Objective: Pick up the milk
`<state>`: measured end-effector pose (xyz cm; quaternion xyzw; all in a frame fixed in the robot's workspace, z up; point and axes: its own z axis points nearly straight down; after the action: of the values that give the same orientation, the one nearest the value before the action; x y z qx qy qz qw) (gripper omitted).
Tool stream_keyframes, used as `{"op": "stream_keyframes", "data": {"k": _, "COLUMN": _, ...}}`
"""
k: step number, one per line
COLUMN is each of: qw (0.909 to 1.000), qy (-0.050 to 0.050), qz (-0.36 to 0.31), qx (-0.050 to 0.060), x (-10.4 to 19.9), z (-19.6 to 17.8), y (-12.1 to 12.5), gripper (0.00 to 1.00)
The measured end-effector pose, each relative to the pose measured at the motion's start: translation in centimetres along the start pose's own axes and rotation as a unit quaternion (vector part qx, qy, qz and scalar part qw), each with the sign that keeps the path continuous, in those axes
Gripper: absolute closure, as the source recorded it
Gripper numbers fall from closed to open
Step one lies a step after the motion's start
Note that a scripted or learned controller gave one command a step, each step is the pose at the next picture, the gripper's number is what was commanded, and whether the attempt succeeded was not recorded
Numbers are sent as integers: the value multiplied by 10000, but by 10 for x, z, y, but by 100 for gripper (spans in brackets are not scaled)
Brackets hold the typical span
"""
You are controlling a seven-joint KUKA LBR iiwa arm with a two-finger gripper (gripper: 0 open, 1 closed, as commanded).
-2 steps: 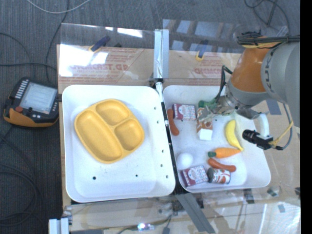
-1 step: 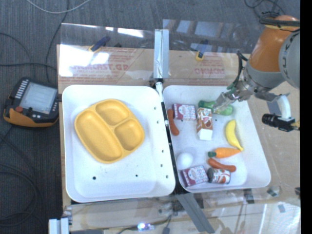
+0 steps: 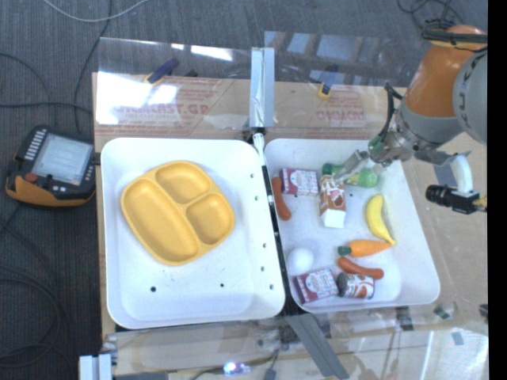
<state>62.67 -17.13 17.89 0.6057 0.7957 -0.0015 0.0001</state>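
Milk (image 3: 333,202) upright in right bin; banana (image 3: 379,218) beside; fingers (image 3: 346,170) above, spread unclear.

- A yellow divided plate (image 3: 177,210) lies in the left bin (image 3: 119,291).
- In the right bin (image 3: 416,267): a banana (image 3: 379,218), a carrot (image 3: 366,248), a white egg (image 3: 300,259), a red sausage (image 3: 280,199).
- A handheld controller (image 3: 52,166) rests on the floor left of the worktop (image 3: 107,101).

a grey arm with an orange band (image 3: 440,77) reaches in from the right, its two-finger gripper (image 3: 342,172) low over the right white bin (image 3: 412,228), just above an upright red-and-white milk carton (image 3: 333,202). a yellow plastic banana (image 3: 379,218) lies beside it. a yellow three-section tray (image 3: 177,210) sits in the left white bin (image 3: 127,291).
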Motion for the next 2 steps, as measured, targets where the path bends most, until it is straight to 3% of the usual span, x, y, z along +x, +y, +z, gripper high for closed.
{"op": "stream_keyframes", "data": {"k": 1, "qw": 9979, "qy": -22, "qz": -653, "qx": -9, "x": 8, "z": 66, "y": 17, "gripper": 0}}
{"op": "stream_keyframes", "data": {"k": 2, "qw": 9979, "qy": -22, "qz": -644, "qx": 24, "x": 8, "z": 65, "y": 14, "gripper": 100}}
